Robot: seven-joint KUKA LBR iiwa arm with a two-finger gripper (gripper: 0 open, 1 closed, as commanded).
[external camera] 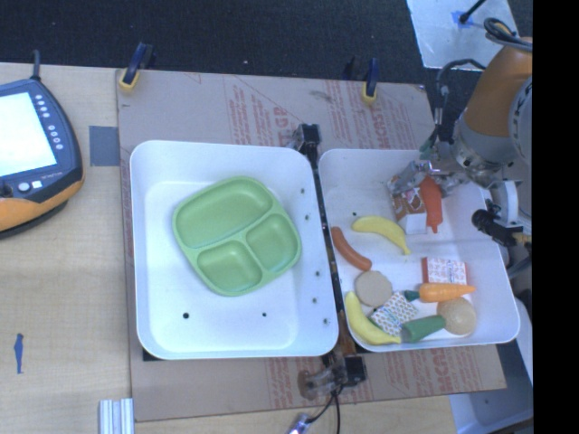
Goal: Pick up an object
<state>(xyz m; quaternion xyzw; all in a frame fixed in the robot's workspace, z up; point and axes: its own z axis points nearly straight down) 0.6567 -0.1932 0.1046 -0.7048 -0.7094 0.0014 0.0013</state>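
Upper right: gripper (pixel 418 181) low over right bin (pixel 507 278), finger state impossible to tell, touching or just above small carton (pixel 410 208) and orange-red piece (pixel 432 204). Yellow banana (pixel 380 231) just below-left; green tray (pixel 237 234) in left bin (pixel 145 242).

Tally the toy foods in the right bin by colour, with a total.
Yellow: 2, a curved plastic banana and a second banana.
Orange or red: 3, a sausage, a carrot, a bottle-like piece.
Tan: 2, a flat disc, a round ball.
Green: 1, a cucumber-like piece.
Total: 8.
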